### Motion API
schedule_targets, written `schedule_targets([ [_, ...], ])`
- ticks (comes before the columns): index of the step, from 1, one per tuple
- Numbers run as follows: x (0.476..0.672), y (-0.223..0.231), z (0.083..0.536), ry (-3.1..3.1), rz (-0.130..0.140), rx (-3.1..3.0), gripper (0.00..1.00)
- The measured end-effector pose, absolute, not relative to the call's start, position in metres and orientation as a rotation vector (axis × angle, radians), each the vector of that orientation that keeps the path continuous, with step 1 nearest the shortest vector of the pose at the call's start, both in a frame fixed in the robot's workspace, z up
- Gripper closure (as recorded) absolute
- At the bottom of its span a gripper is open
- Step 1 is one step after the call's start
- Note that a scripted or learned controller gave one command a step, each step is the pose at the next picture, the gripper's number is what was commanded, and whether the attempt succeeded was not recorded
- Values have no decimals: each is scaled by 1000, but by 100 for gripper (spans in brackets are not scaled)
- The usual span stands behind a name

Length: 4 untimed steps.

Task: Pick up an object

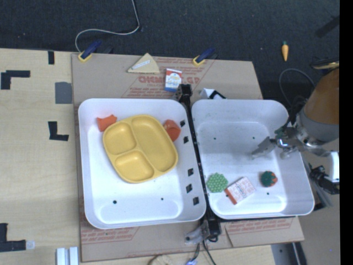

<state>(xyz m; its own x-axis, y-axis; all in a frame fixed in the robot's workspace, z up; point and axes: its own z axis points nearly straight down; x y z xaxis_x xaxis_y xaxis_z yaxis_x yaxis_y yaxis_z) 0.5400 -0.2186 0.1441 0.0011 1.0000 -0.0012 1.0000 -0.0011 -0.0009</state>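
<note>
Writing: the cardboard sheet (231,79) under the bins carries red print, too blurred to read; a line of it runs just behind the left bin and another shows at the front edge. A small box (173,80) with red, white and blue faces stands on the cardboard behind the bins; its label is illegible. A tan wedge (144,64) lies left of it. Blue-and-yellow clamps (88,52) sit at the cardboard's back edge.

Right bin (237,112): a small red-and-white packet (240,190) lies near the front wall, printed on its face, text too small to make out. A green knobbly round piece (217,182) lies just to its left, apart from it. A dark green ball-like item with a red spot (268,178) lies to the packet's right, near the right wall.

Left bin (91,148): a yellow three-compartment tray (140,147) fills the middle. An orange piece (106,121) sits at its back-left corner, an orange-red piece (173,130) at its right edge.

Gripper (263,148): over the right bin's right half, arm (322,106) entering over the right wall. One grey finger points left and down toward the bin floor. How far the pincer is spread cannot be told at this resolution. Nothing is visible between the fingers. The gripper is above and apart from the three right-bin items; the dark green item lies closest.
</note>
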Motion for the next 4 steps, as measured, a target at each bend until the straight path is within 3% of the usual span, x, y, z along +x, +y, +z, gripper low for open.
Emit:
schedule_targets([
  [1,484,-220,86,2221,1,2221,0],
  [2,486,-221,96,2217,2,2217,100],
  [3,565,-141,97,2226,1,2219,100],
  [4,571,-69,206,2224,1,2219,100],
])
